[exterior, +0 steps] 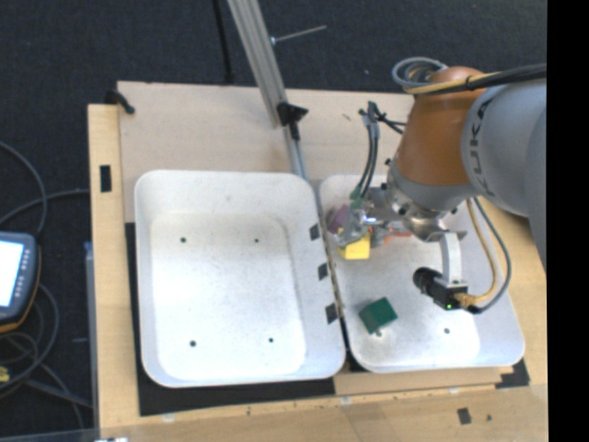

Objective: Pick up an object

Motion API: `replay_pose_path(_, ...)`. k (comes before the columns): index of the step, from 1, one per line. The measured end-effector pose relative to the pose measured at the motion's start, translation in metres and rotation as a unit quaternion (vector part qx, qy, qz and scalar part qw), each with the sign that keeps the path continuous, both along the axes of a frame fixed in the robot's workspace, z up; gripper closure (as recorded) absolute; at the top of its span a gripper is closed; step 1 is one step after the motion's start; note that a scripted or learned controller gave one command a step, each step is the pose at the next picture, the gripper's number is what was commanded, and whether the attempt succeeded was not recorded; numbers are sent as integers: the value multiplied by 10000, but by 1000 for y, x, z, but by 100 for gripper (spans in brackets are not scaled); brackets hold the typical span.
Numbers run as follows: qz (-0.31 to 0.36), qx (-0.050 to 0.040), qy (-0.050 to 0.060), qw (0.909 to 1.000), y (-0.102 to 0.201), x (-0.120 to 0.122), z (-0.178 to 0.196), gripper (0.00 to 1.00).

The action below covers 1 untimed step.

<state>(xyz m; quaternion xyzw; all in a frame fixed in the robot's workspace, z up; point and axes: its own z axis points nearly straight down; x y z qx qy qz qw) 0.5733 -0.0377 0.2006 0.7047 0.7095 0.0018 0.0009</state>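
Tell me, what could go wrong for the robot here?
The yellow block sits right against the wall between the two bins, so the gripper might bump that wall when it grabs. A purple thing lies close beside the yellow block, so it could get pushed or picked up too. The green block lies apart, further down the right bin, an easier target.

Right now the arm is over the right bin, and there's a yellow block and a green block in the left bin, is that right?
Not quite. The yellow block and the green block lie in the right bin, not the left bin; the camera view shows it. The arm is over the right bin, as you said.
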Motion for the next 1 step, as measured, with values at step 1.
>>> replay_pose_path(1, -41, -2, -70, 10000, 37, 6, 3, 100)
